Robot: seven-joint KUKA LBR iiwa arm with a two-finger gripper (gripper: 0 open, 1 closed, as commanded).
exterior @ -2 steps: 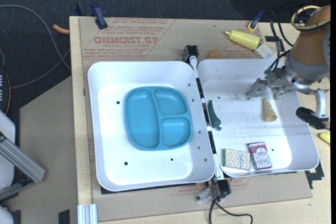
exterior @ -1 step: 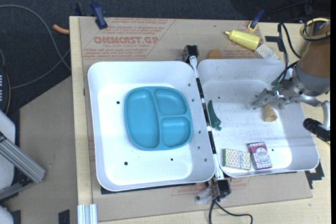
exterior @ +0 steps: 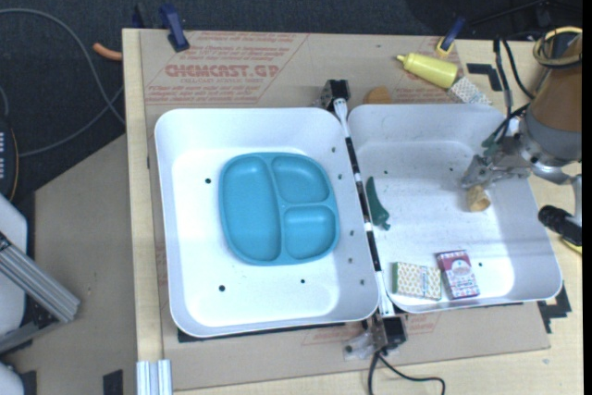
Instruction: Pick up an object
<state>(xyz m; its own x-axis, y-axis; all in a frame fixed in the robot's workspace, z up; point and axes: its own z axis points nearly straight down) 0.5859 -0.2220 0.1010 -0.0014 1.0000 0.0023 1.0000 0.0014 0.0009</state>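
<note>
Two white bins side by side on the bench, and the arm is in from three o'clock, over the right bin. The claw hangs low at the bin's upper right, its dark tips just above a small tan object lying on the bin floor. Whether the tips are touching it or just short of it, I cannot tell — nor whether the claw is spread or pressed together; the view is too small and dark there. Nothing shows clearly pinched between the tips.

Elsewhere in the right bin: a dark green piece lies along the left wall at nine o'clock, and down at six o'clock two small packets sit just beside each other — a pale checked one and a red-and-white one.

The left bin carries a blue divided plate near its centre, three compartments, flat on the floor.

Outside the bins, at twelve o'clock on the bench, a yellow bottle-shaped object lies on its side, and a small orange-brown lump rests near the right bin's top rim.
</note>
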